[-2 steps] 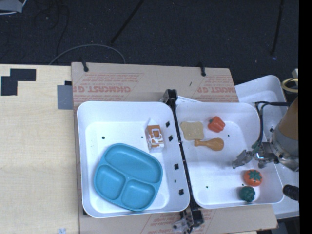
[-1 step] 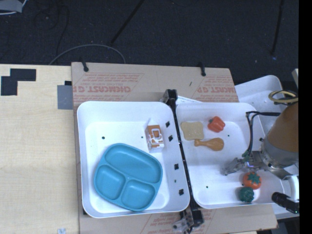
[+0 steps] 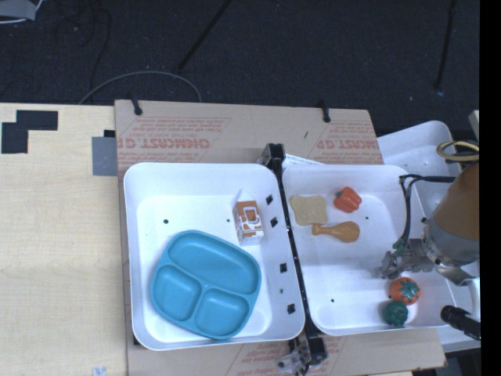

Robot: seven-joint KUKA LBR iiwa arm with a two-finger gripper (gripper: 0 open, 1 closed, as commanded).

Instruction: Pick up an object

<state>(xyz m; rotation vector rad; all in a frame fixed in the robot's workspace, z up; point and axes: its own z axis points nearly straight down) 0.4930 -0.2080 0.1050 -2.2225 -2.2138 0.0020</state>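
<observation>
Resting on the floor of the right bin [image 3: 352, 284], close to its right wall: tomato [image 3: 405, 290], orange-red with a green top. Just below it, nearly touching, a green ball [image 3: 395, 313].

Poised directly above the tomato in the picture, very near it: hand [image 3: 399, 261], grey metal, low inside the same bin. Open or closed, cannot tell; nothing seen held. Reaching in behind it from the right, over the bin's rim: arm [image 3: 462, 214], orange band showing at the frame's edge.

Lying well apart from the hand, toward the bin's far left corner: three more pieces. Toast [image 3: 309, 208], tan and square, nearest the divide. Drumstick [image 3: 338, 231], golden, just beside the toast's lower edge, possibly touching. Pepper [image 3: 347, 200], red, just right of the toast and above the drumstick.

Filling much of the left bin [image 3: 156, 202]: blue plate [image 3: 205, 283], three compartments, set at a slant in the near half. Standing just beyond its upper right edge: small carton [image 3: 248, 221], white and orange, upright.

Joined along the middle by a black bar [image 3: 288, 245] with clips; both bins seated on a cardboard sheet [image 3: 235, 135] printed in red.

Spreading to the left of the cardboard: pale wooden desk [image 3: 55, 249], with black and grey squares near its far edge. Beyond it, dark floor [image 3: 235, 37] crossed by thin cables.
</observation>
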